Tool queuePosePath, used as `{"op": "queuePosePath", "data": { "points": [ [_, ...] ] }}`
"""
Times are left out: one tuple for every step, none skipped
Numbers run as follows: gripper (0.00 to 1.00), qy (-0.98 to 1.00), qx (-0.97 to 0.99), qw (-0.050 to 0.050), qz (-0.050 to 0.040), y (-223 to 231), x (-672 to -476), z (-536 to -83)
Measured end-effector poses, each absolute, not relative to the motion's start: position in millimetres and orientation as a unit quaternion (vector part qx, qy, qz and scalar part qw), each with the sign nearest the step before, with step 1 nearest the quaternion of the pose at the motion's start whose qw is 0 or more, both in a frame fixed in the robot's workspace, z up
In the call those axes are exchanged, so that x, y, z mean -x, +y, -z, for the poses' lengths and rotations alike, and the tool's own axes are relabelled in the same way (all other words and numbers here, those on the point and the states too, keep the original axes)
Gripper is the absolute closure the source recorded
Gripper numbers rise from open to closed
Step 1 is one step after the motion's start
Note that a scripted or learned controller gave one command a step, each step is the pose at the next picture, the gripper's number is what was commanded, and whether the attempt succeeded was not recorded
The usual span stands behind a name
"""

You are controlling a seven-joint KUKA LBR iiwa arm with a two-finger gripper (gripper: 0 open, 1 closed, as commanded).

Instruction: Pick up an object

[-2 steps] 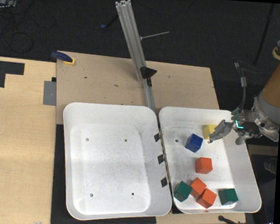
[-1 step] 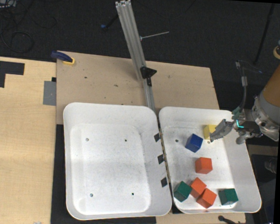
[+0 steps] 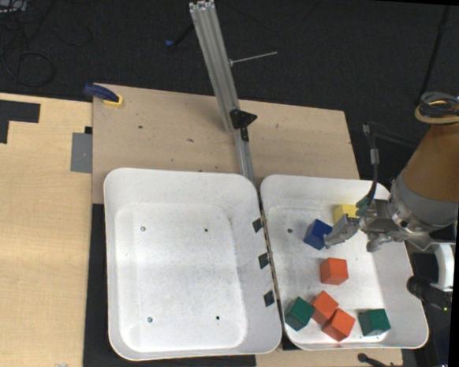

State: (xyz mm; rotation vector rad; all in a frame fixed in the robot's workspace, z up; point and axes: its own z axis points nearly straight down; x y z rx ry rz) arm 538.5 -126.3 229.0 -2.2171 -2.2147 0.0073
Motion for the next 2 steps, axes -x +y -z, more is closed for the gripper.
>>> {"op": "queuePosePath", "data": {
  "points": [
    [0.00, -0.707, 0.707, 0.005, -0.0029, -125, -535.4, -164],
    [0.00, -0.706, 0.708, -0.006, 0.0032, -126, -536.9, -123]
  ]
}}
